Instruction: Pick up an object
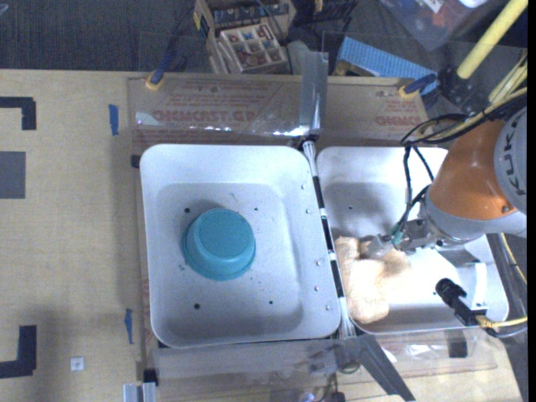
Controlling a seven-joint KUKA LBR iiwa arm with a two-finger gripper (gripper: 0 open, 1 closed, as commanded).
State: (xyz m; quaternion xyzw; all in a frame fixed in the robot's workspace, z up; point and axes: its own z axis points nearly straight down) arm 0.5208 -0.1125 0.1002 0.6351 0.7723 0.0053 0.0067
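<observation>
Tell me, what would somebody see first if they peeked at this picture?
Probably the blue bowl, sitting upside down in the middle of the left bin, bright against the white. Next, the arm's big orange band over the right bin. Its gripper reaches down by a soft tan object at that bin's left side.

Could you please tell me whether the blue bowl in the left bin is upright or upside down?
Upside down: the blue bowl shows a flat closed base on top, no hollow.
</observation>
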